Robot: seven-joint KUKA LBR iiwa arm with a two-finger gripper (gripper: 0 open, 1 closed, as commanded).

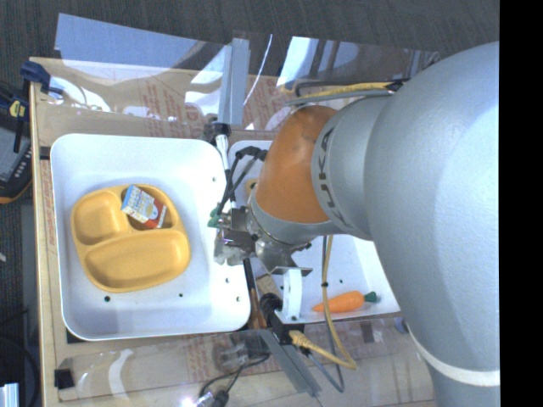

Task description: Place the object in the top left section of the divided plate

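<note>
White bins (136, 312), end effector (231, 242) at their divide, grip hidden

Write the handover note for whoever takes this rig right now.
Gripper: over the divider between the two bins; finger state cannot be judged from this angle.
Yellow divided plate: in the left bin.
Small snack packet: lies in the plate's upper right section.
Toy carrot: lies in the right bin, untouched.
Done: nothing in the top left section yet.
Left: place the object there.
</note>
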